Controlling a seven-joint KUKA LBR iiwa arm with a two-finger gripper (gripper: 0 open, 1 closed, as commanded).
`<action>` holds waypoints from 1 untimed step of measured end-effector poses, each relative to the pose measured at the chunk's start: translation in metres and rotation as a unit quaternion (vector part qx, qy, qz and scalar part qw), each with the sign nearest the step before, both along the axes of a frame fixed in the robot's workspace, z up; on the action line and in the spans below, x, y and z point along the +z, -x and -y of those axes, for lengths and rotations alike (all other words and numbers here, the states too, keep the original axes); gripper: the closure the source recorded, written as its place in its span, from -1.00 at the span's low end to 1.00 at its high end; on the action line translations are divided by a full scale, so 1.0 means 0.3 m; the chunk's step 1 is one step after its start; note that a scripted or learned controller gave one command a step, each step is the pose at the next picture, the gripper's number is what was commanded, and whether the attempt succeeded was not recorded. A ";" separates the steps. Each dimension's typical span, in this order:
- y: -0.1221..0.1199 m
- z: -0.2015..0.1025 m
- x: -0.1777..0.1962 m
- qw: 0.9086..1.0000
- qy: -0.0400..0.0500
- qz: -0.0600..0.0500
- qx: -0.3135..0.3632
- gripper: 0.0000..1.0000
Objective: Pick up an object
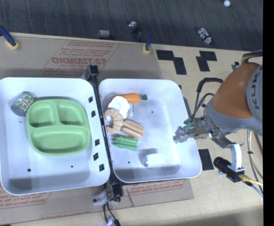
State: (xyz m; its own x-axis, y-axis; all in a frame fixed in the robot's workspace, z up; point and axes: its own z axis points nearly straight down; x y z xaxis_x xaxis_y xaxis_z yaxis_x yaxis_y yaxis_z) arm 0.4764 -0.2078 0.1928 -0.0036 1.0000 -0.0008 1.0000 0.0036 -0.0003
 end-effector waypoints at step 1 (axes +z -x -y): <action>-0.004 0.014 0.238 1.000 0.001 0.003 0.001 1.00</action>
